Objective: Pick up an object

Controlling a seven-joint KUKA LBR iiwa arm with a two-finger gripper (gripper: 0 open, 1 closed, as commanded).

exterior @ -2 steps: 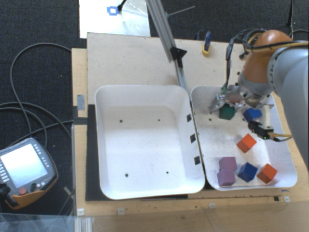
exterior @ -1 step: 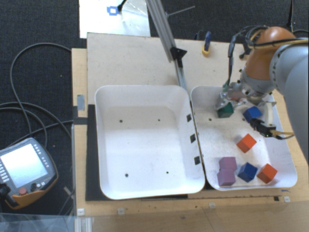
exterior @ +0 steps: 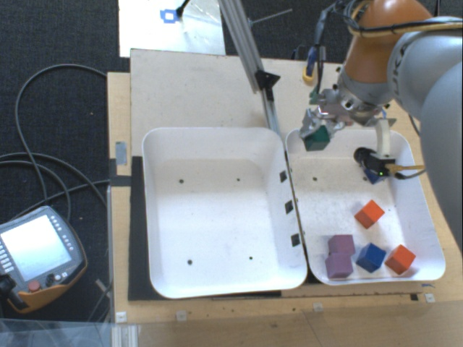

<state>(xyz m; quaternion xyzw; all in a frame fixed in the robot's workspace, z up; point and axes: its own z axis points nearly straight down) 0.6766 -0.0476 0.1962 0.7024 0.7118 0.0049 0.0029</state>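
Bench front edge (exterior: 289, 316): pale wood, nearest the camera, well below the fingers.
Purple blocks (exterior: 339, 256): two stacked or touching at the right bin's near wall, well below the fingers and slightly to their right.
Blue cube (exterior: 371, 256): just right of the purple blocks, touching or almost touching an orange cube (exterior: 400, 259) on its right.
Second orange cube (exterior: 370, 213): alone on the bin floor, between the near group and the fingers, off to their right.
Right bin (exterior: 427, 215): shallow, white, holds all the loose blocks; its far-left corner lies under the fingers.
Left bin (exterior: 217, 208): white, to the left of the fingers and nearer the camera.
Small blue object (exterior: 374, 175): partly hidden under a black fitting, right of and a little below the fingers.
Gripper (exterior: 317, 130): over the right bin's far-left corner, its fingers clamped on a dark green block.
Dark green block (exterior: 316, 139): between the fingertips, lifted above the bin rim.
Arm (exterior: 405, 42): grey with an orange band, above and to the right of the fingers.
Metal pole (exterior: 246, 42): slanting, beyond and to the left of the fingers.
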